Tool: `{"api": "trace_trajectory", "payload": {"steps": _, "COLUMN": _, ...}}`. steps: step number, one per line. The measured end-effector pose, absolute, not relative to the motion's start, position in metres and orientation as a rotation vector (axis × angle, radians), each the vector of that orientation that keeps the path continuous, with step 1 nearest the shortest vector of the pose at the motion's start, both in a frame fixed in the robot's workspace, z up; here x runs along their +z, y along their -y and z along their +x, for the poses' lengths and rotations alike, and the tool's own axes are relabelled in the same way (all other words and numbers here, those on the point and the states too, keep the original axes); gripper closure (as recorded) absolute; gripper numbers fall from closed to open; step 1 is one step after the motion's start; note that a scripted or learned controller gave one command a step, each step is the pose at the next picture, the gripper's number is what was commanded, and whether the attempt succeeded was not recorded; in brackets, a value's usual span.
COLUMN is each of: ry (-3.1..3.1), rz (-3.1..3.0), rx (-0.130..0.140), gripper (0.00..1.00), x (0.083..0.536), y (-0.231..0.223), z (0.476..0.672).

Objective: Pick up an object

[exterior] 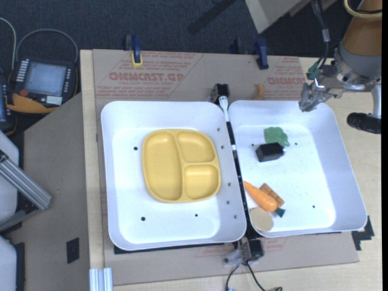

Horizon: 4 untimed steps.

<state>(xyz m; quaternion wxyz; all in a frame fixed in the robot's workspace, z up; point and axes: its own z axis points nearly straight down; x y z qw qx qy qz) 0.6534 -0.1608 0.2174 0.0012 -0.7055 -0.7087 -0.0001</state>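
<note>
Left bin [115,162] holds a smooth yellow three-compartment tray [180,164], rounded corners, sitting mid-bin. Right bin [339,156] has a green crumpled piece [276,134] touching a black block [270,152], then near the front-left corner an orange carrot [259,196] beside a brown piece [273,195] and a pale disc [262,219]. Gripper [308,103] over the right bin's far rim, nothing visibly held, can't tell its opening

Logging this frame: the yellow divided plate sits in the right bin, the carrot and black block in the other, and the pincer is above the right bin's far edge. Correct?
Not quite. The camera view shows the yellow divided plate in the left bin, not the right. The rest holds: the carrot and black block lie in the other bin, the right bin, and the pincer is above its far edge.
</note>
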Motion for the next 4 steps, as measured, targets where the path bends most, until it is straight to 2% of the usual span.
{"api": "trace_trajectory", "payload": {"steps": 2, "ry": 2.225, "rz": -2.215, "rx": 0.000, "gripper": 1.00, "x": 0.215, "y": 0.046, "z": 0.652}}
{"api": "trace_trajectory", "payload": {"steps": 3, "ry": 2.225, "rz": -2.214, "rx": 0.000, "gripper": 1.00, "x": 0.223, "y": -0.006, "z": 0.636}}
{"api": "trace_trajectory", "payload": {"steps": 4, "ry": 2.227, "rz": -2.216, "rx": -0.002, "gripper": 1.00, "x": 0.225, "y": -0.050, "z": 0.637}}
